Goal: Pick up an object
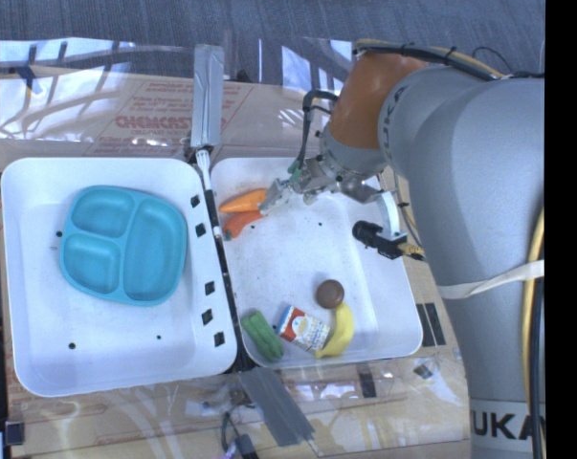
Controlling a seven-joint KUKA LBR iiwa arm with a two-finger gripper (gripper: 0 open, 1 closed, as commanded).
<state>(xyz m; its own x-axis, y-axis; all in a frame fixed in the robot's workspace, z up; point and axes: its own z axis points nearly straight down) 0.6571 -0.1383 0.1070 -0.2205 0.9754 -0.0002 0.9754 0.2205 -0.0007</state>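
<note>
**Claw low at the carrot in the right bin**

A tabletop (97,113) covered with printed cardboard and clear film carries 2 shallow white bins side by side. The left bin (39,352) holds a blue divided plate (123,244) with 3 compartments.

In the right bin (298,256), an orange carrot (240,202) lies at the far left corner, against the dividing wall, with a second reddish-orange piece (238,223) just beside it. Near the front edge sit a green item (262,336), a small printed packet (302,328), a yellow banana (341,331) and a round brown object (329,293) (the last 3 touching or nearly so).

The grey arm (460,161) reaches in from the right, orange band above the wrist. Its claw (278,193) sits low at the carrot's right end; whether the fingers are spread or closed on it cannot be told.
</note>
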